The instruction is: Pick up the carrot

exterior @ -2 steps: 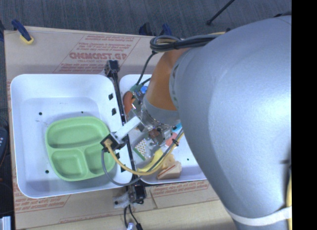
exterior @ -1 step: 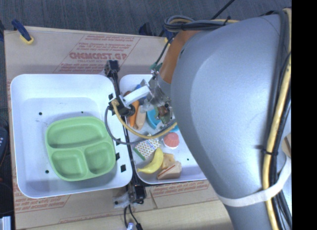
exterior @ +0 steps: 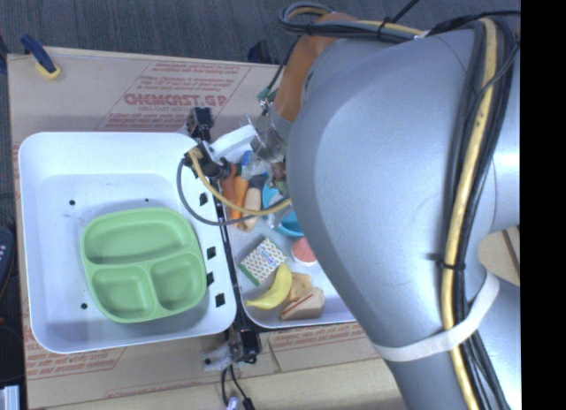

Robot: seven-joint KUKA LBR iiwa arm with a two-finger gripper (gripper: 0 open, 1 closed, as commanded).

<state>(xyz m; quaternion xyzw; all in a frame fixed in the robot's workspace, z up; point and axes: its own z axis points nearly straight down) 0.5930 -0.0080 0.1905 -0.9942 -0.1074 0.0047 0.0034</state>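
Operator's list, from your overhead camera. Item one: left bin, shallow and white, holding a green three-compartment plate lying flat near its middle. Item two: right bin, also white, touching the left bin along the shared rim; most of it is covered by the grey arm, which enters from 3 o'clock and spreads across the right half of your view. Item three: carrot, orange, lying in the right bin close to the shared rim, at roughly 9 o'clock from the arm's bulk and just beside a looped black cable. Item four: gripper, low over the top of the right bin at about 12 o'clock from the carrot; you cannot tell how it stands, for the arm hides its tip. Item five: banana, yellow, at 5 o'clock from the carrot. Item six: checked packet, just above the banana. Item seven: sandwich slice, touching the banana. Item eight: printed cardboard sheet beneath both bins.
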